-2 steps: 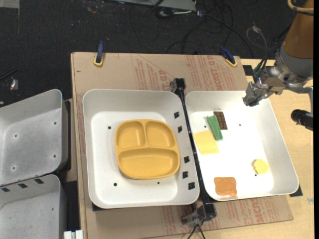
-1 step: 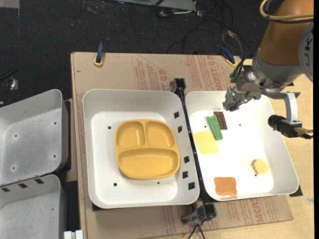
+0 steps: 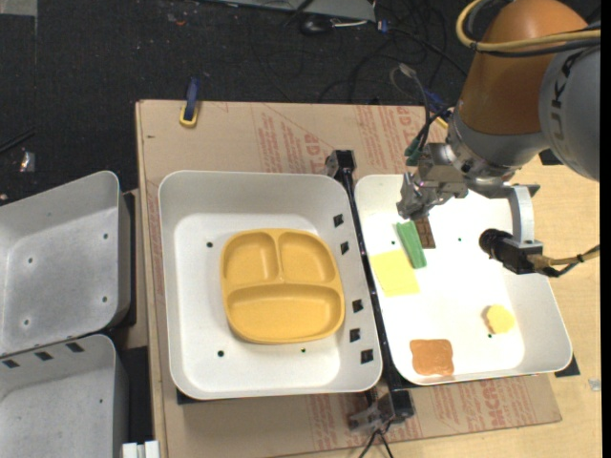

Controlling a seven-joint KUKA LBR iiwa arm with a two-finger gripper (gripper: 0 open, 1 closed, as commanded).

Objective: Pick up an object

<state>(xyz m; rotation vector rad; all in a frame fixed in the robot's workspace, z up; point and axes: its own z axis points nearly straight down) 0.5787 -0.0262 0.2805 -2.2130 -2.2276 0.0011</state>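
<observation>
1. Nearest the camera, well below the jaws, an orange-brown square piece point(image 3: 431, 356) lies flat at the front edge of the right bin point(image 3: 535, 351).
2. Below and to the right of the jaws, a small yellow block point(image 3: 497, 320) rests on the bin floor, well apart from the other items.
3. Just below the jaws, a flat yellow square point(image 3: 395, 273) is seen, touching the lower end of a green bar point(image 3: 412, 245).
4. The green bar lies directly under the gripper point(image 3: 417, 210), its upper end meeting the fingertips. It is judged to be the item targeted for pickup.
5. The state of the jaws cannot be told; a secured grasp is not confirmed.
6. The step in hand is judged to be the grasp approach. A firm closure across the bar's narrow width, then a straight lift, is called for next.
7. To the left of the jaws, a yellow divided plate point(image 3: 283, 286) is held in the left bin point(image 3: 181, 256).
8. The arm point(image 3: 520, 65) is reached in from the upper right, wrist angled downward over the far part of the right bin.
</observation>
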